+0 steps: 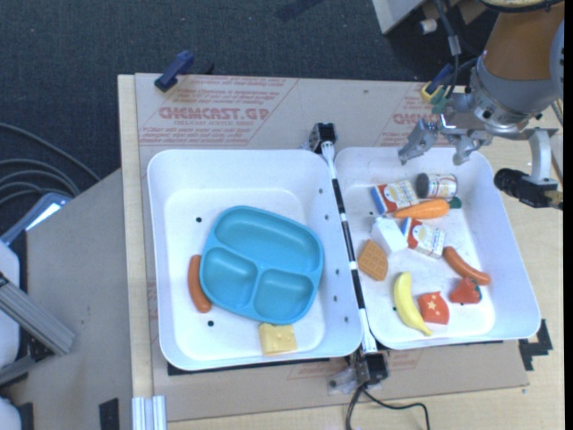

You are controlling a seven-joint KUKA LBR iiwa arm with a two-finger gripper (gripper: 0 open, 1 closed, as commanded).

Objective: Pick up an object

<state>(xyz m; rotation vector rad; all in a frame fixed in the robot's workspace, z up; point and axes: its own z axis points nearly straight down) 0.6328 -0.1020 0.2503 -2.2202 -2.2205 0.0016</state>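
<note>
2 bins sit side by side on the bench [224,106]. Left bin [170,177] — divided tray [260,264] in the middle, sausage [198,283] to its left, cheese wedge [277,338] in front. Right bin [510,258] — can [436,186] at the rear, carrot [421,210] before it, banana [408,302] at the front.
</note>
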